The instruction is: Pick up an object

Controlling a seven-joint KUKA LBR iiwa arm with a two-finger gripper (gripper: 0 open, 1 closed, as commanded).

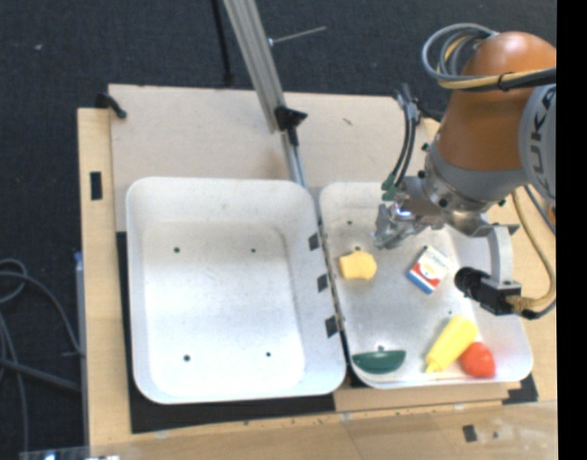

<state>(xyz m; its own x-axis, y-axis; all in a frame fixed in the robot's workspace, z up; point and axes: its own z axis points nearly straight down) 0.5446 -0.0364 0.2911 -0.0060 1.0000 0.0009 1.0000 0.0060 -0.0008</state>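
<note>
A: Sitting near the left wall of the right-hand shallow white plastic bin (365, 204), the small pale-yellow rounded block (358, 265) is looking soft-edged and lumpy.

B: And the metal two-finger hand (393, 226) is hanging just up and right of it; whether it is wide or narrow, I cannot tell.

A: Coming down off-centre, it is risking nudging the block against the wall, or pinching air.

B: The blue, white and red small box (426, 270) is lying close by, too.

Even bright light, soft shadows, slight blur
</note>
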